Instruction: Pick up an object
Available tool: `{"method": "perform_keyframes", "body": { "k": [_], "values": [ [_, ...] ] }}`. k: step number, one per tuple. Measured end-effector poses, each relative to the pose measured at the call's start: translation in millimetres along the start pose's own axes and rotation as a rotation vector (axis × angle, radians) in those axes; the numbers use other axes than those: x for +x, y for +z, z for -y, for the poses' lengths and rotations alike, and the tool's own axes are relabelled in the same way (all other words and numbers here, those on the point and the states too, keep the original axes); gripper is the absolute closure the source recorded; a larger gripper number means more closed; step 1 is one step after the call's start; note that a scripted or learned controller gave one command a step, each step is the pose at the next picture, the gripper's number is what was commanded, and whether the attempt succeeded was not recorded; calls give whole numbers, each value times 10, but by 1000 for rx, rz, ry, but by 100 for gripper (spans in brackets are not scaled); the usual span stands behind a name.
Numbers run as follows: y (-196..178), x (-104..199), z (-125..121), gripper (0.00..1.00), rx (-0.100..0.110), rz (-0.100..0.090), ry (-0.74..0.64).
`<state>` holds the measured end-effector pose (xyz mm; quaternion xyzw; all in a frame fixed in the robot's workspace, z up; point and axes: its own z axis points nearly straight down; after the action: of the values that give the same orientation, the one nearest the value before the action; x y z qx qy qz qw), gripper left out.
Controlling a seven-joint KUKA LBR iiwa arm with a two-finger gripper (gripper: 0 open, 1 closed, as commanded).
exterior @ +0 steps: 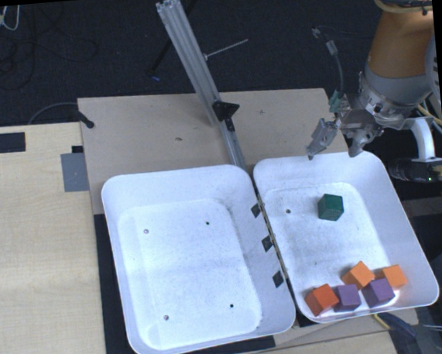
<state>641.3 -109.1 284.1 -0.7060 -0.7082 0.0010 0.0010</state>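
The gripper [333, 141] hangs open over the far rim of the right bin [415, 255]. A green cube [330, 207] sits mid-bin; 3 orange and 2 purple cubes cluster near its near edge.

fixed overhead camera, slanted down, both bins [124, 220]

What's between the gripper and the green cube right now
Only bare white floor of the right bin; the camera view shows nothing lying between the gripper and the green cube.

The arm [398, 35] above the jaws is cut off by the top edge; the worktop [26, 253] runs off left.
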Motion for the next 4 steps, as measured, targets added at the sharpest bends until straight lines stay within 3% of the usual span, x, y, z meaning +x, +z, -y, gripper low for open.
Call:
{"method": "perform_keyframes", "body": {
  "k": [1,2,3,4],
  "values": [
    [0,0,0,0,0,0,0],
    [591,70,-54,0,6,-1,-2],
    [1663,-569,-252,0,7,0,6],
    [1943,-435,203,0,0,-1,7]
  ]
}}
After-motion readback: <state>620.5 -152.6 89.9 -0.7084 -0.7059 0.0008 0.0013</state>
